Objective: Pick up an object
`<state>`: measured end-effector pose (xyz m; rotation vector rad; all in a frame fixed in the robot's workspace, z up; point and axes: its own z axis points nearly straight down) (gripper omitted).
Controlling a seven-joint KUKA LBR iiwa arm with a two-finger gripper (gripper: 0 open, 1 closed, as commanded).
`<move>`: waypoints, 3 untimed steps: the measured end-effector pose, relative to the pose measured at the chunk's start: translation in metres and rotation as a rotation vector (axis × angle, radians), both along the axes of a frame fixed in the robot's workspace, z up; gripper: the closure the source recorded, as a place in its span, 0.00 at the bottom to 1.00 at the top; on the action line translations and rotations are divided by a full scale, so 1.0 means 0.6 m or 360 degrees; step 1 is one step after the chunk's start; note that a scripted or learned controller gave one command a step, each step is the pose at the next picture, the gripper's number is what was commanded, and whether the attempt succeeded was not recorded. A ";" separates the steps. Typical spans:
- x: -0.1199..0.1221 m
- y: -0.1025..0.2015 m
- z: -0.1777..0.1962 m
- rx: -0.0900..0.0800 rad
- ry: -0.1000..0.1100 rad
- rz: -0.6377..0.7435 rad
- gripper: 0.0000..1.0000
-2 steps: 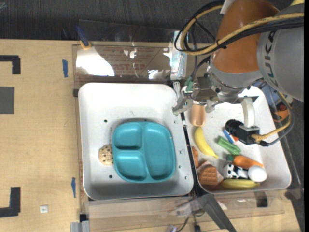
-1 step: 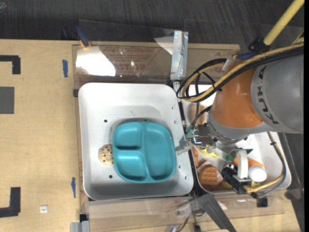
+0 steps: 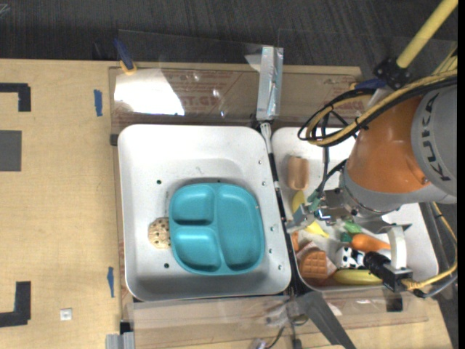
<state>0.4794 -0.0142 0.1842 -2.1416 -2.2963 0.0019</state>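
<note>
Grey arm with orange band [image 3: 383, 158] reaches in over the right shallow white bin [image 3: 305, 138]. The claw [image 3: 336, 220] sits low over the clutter in that bin, its tip hidden among cables and toys; whether it is wide, narrow or holding anything cannot be told.

Just below the claw: a small black-and-white spotted toy [image 3: 353, 257], an orange carrot-shaped piece [image 3: 370, 243] touching it on the far side, and a long yellow banana-like piece [image 3: 356, 275] along the bin's near wall. Below and to the left of the claw lies a round brown waffle-textured piece [image 3: 314, 265]. Just left of the claw, a yellow wedge [image 3: 299, 203]. Above and left of the claw, apart from the pile, a tan cylinder-shaped block [image 3: 297, 171] near the bin's upper left corner.

Well to the left of the claw, the left shallow white bin [image 3: 145, 158] holds a teal three-compartment plastic tray [image 3: 216, 226]. A speckled round cookie [image 3: 159, 233] touches the tray's left edge.

Both bins rest on the light wooden surface [image 3: 51, 195].
</note>
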 end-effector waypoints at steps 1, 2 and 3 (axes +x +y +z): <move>0.060 -0.079 0.000 -0.0003 -0.0004 -0.0221 0.00; 0.016 -0.170 -0.162 -0.0002 -0.0011 -0.0335 0.00; 0.101 -0.215 -0.162 -0.0003 -0.0015 -0.0003 0.00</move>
